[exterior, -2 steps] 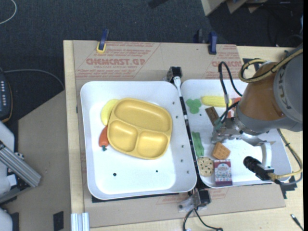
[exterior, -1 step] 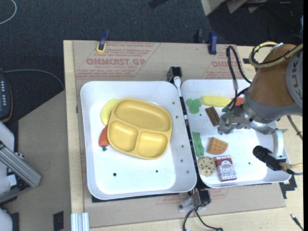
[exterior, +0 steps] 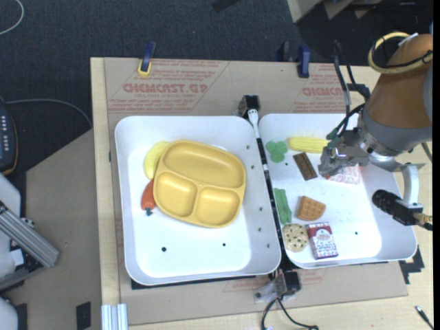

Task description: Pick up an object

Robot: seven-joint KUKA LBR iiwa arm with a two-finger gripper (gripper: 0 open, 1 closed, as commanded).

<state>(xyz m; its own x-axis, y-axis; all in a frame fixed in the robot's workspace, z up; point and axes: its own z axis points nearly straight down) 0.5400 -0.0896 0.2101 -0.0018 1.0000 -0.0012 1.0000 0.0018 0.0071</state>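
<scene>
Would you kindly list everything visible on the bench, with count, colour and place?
Bins: two, white, side by side.
Divided tray: one, yellow, left bin.
Banana: one, yellow, under the tray's left edge.
Carrot: one, orange, left of tray.
Corn: one, yellow, right bin, top.
Chocolate bar: one, brown, below corn.
Waffle: one, tan, right bin centre.
Cookie: one, beige, bottom.
Box: one, red, beside cookie.
Gripper: one, grey, over right bin.
</scene>
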